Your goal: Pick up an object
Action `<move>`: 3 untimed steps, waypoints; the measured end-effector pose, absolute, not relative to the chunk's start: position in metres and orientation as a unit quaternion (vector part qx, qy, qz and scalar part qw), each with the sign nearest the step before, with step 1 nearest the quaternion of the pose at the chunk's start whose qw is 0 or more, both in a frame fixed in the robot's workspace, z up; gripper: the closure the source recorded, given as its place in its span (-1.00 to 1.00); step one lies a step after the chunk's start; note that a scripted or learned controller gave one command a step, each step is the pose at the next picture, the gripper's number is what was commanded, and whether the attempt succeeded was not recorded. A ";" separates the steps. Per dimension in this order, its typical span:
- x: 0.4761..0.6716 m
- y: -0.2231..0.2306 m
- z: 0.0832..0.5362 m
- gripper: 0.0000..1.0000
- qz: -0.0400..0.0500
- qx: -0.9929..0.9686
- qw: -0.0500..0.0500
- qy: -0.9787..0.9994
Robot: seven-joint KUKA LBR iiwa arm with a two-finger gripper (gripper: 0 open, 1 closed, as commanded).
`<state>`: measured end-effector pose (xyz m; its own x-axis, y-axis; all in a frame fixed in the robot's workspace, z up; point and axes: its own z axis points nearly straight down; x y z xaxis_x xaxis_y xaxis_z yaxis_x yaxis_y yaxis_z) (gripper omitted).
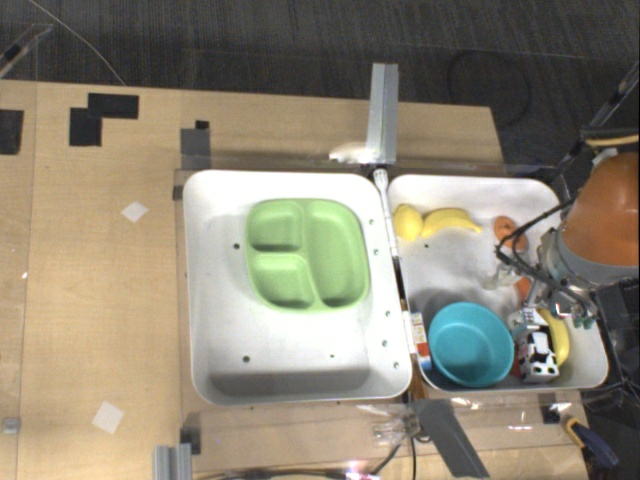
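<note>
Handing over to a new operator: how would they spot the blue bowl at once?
Look at the right-hand white bin. In its near-left corner sits the blue bowl, round and open side up. It is the largest thing in that bin and the only blue one.

Even overhead light is falling brightly on the pale wooden surface [90, 298]. The shallow white plastic left bin [215, 348] is glaring slightly, shading softly toward six o'clock. Focus is softening around the edges; the grey carpeted floor [250, 18] at twelve o'clock is staying dim.
</note>
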<state>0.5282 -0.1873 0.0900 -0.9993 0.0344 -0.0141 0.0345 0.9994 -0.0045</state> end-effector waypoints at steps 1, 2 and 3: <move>0.534 -0.187 0.105 1.00 -0.004 0.015 0.016 1.000; 0.534 -0.187 0.104 -1.00 -0.004 0.014 0.016 1.000; 0.555 -0.183 0.089 -1.00 -0.001 0.103 0.006 0.995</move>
